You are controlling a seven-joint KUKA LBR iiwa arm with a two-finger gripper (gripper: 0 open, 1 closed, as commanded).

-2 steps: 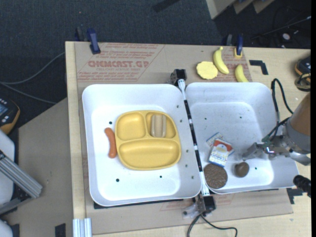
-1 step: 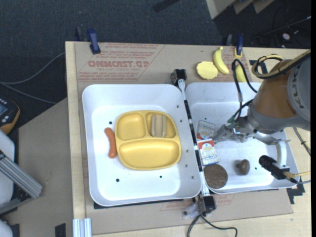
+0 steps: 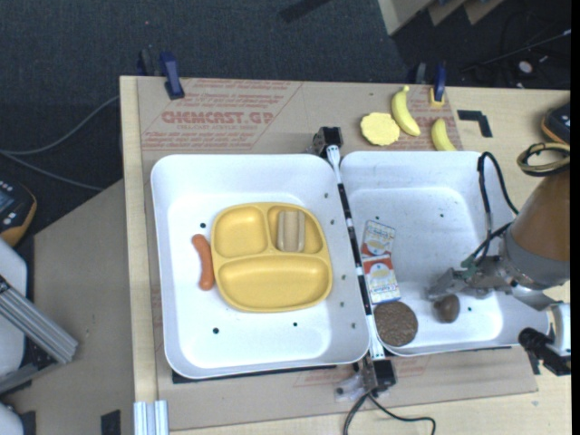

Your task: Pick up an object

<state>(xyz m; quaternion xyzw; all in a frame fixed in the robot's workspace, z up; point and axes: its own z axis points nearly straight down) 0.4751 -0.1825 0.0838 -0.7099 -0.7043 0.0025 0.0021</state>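
The arm (image 3: 542, 229) is cut off by the right side of the picture, so most of it is out of sight. The gripper (image 3: 450, 284) is a grey blur low in the right bin (image 3: 426, 175). A small brown lump (image 3: 446, 308) sits just beside it. It is too small and fuzzy to name, and I cannot tell if the two touch. The words on the red and white packet (image 3: 379, 259) are too tiny to read. At the left side, a dark box (image 3: 13, 208) and a metal rail (image 3: 36, 326) are cut off.
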